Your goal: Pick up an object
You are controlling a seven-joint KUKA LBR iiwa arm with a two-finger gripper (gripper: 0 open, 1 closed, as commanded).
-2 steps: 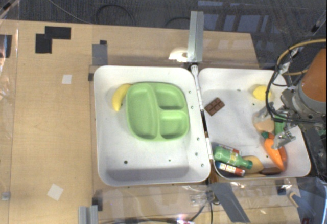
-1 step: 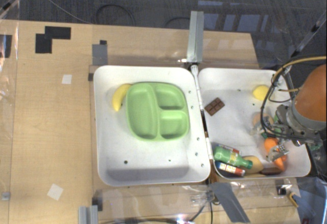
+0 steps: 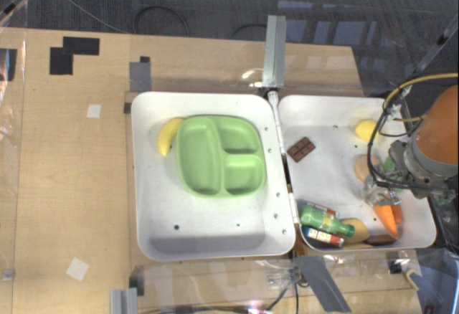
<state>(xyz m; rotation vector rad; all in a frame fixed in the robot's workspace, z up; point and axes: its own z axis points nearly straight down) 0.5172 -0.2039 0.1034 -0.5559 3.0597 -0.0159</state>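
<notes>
My gripper (image 3: 378,194) reaches down into the right bin (image 3: 326,119) near its right wall, beneath the grey wrist and orange band. It sits right at the top end of an orange carrot (image 3: 389,219), which lies along the bin's front right. A pale peach object (image 3: 361,167) lies just left of the gripper, partly covered by cables. A yellow lemon (image 3: 365,130) rests further back.
A brown chocolate bar (image 3: 300,149) lies near the bins' divider. A green bottle (image 3: 324,219), a red-and-white can (image 3: 324,237) and a brown bread-like piece (image 3: 356,231) crowd the front of the right bin. The left bin (image 3: 154,219) holds a green divided plate (image 3: 219,155) and a banana (image 3: 167,135).
</notes>
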